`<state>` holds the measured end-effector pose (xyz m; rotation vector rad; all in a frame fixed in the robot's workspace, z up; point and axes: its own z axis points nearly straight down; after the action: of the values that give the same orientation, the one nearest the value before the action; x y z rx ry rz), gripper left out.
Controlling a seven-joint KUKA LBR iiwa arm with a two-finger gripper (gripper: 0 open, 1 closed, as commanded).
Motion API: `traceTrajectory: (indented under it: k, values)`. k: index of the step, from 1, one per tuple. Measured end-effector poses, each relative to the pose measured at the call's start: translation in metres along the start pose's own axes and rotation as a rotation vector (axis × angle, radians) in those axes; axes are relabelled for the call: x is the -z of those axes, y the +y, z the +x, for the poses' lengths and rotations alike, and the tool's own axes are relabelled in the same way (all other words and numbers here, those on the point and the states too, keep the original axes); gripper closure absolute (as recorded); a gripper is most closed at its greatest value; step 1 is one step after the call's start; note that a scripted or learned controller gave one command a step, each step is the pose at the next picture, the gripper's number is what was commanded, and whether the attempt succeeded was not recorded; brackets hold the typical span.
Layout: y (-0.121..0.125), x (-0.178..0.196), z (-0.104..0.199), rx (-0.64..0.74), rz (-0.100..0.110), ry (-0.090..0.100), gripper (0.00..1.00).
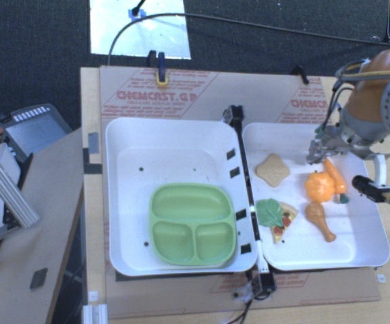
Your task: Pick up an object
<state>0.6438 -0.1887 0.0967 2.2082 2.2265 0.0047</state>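
Moving left to right, we are seeing a green divided tray (pixel 193 223) lying alone in the left bin (pixel 124 150). In the right bin (pixel 364 245), a cookie (pixel 272 170), pizza slice (pixel 278 216), drumstick (pixel 319 220), orange (pixel 320 187) and carrot (pixel 335 174) are all resting unlifted, so the pick is looking undone. The end effector (pixel 318 148) is hovering at the carrot's upper end; we cannot tell its state.

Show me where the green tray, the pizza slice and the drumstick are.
green tray (pixel 193 223), camera view, on its middle divider.
pizza slice (pixel 283 223), camera view, on its topped face.
drumstick (pixel 316 216), camera view, on its thick end.
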Motion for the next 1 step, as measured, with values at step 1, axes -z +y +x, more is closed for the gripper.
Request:
traceTrajectory:
  k: [1]
  values:
    - [0.0056,0.0477,-0.008,-0.002,0.003,0.001,1.0]
